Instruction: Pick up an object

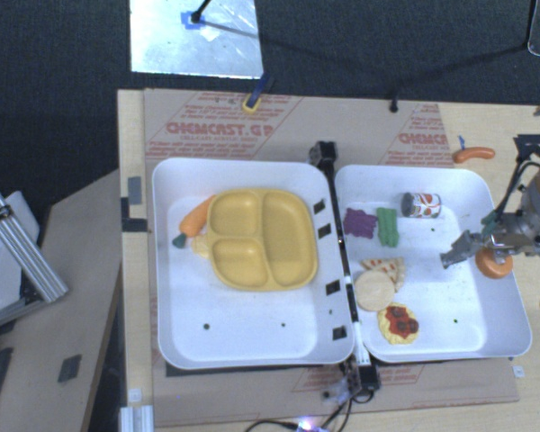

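Observation:
My gripper [472, 244] hangs over the right side of the right bin [450, 336], reaching in from the right edge. An orange round piece [497, 265] lies just under and beside it, partly covered by the gripper body. I cannot tell whether they touch. Further left in this bin lie a small can [421, 205] on its side, a green piece [388, 226], purple grapes [360, 223], a pizza slice [389, 267], a beige round cookie [374, 290] and a small yellow and red pizza [399, 323].
The left bin [189, 331] holds a yellow divided plate [256, 238] with a carrot [195, 216] against its left rim. A black divider [337, 250] separates the bins. An orange sausage-like toy [472, 154] lies on the board behind the right bin.

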